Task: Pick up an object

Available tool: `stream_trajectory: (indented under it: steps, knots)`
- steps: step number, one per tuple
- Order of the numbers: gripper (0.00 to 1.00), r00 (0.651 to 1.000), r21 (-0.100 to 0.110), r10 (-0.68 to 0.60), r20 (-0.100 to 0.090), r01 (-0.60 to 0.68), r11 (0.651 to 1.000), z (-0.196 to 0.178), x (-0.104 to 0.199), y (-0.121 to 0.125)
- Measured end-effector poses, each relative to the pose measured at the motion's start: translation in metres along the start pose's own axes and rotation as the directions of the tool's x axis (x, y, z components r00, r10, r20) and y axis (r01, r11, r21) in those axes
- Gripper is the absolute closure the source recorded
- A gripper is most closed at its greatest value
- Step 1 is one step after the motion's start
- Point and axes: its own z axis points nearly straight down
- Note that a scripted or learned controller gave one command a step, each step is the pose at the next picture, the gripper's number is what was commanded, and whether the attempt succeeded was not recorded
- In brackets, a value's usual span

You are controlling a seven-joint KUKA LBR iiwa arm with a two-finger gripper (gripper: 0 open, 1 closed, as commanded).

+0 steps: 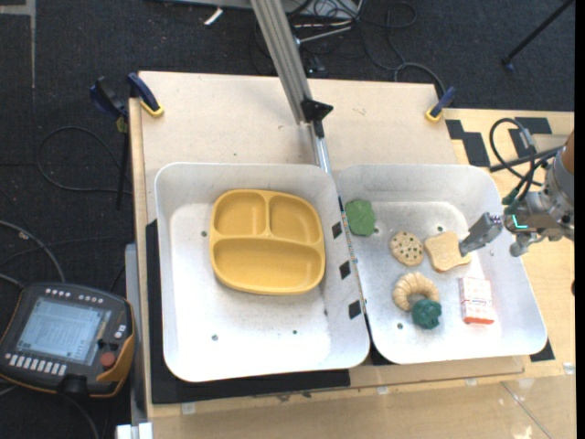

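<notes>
We see gripper (501,230) over right bin (512,337), can't tell jaw state; toast slice (446,251) just left of it, white carton (476,300) below.

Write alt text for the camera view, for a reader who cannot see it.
A gripper reaches from the right over the right bin, beside a toast slice. That bin also holds a cookie, a green lump, a croissant, a teal ball and a small box. The left bin holds a yellow tray.
</notes>
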Motion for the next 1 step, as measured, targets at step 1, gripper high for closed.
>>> stream_trajectory:
  steps: [1]
  knots:
    - [0.00, 1.000, 0.007, 0.001, -0.002, -0.001, 1.000, 0.0603, 0.0088, 0.0010]
